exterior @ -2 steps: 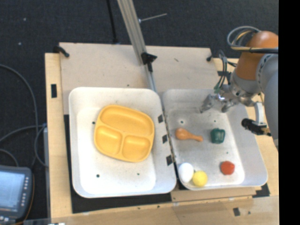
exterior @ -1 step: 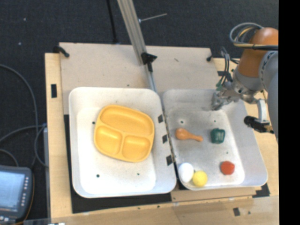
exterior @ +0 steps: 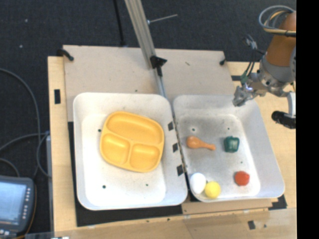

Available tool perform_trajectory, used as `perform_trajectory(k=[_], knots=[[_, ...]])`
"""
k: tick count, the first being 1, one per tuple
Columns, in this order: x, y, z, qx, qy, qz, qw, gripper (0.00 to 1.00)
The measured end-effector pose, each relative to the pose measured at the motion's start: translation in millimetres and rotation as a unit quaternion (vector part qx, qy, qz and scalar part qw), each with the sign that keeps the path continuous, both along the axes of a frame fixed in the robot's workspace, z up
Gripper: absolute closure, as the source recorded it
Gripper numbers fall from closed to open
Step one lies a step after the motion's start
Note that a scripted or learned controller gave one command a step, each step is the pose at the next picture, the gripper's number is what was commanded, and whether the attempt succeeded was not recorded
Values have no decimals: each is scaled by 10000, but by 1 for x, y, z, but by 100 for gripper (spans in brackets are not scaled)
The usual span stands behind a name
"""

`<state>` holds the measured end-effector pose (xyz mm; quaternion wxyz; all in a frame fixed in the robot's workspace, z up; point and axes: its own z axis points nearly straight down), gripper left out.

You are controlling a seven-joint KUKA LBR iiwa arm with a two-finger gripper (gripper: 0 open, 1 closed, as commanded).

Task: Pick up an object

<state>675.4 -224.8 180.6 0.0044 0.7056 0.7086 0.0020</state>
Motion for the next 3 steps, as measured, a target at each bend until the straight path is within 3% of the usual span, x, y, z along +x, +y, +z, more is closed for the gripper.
perform_trajectory(k=[1,2,3], knots=[[0,1,66,0,-3,10,10000,100],[1,0,69,4,28,17,10000,100],[0,61,70,17,40,11,10000,100]])
